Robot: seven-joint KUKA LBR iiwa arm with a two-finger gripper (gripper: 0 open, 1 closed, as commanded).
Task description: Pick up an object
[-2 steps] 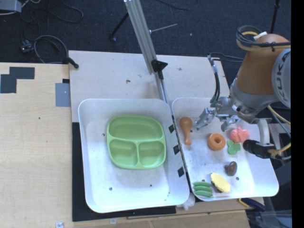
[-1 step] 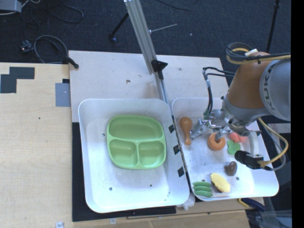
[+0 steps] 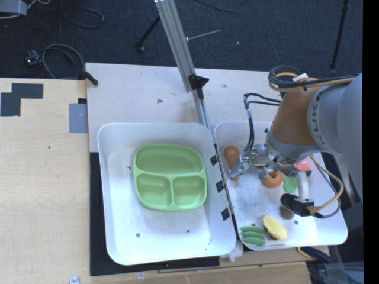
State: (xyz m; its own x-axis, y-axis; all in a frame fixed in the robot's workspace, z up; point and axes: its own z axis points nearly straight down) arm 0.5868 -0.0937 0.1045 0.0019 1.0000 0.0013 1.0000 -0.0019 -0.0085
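Camera view, looking down at a slant on the bench.

Left bin [image 3: 112, 218]: shallow, white, holding one light green divided plate [image 3: 170, 177] with three compartments, lying flat near the bin's middle.

Right bin [image 3: 331, 232]: shallow, white, touching the left bin along a shared edge marked with small black clips. Contents: an orange-brown egg-shaped object [image 3: 231, 154] near the bin's left wall; an orange round object [image 3: 273, 178] towards the middle; a pink piece [image 3: 302, 165] and a green piece [image 3: 290, 185] just beside it on the right; a small dark brown object [image 3: 286, 212] below those; a yellow object [image 3: 275, 227] near the front rim; a green pea pod [image 3: 253, 235] just left of the yellow one.

Arm: grey with an orange band, reaching in from the right and over the right bin. Gripper [image 3: 241, 165] sits low in the right bin, between the egg-shaped object and the orange round object. Whether it is open or closed cannot be told, and nothing is seen held in it.

Other: a slanted aluminium rail [image 3: 179, 43] runs from the top down to the join of the bins; black cables [image 3: 59, 58] lie on the dark floor at upper left.
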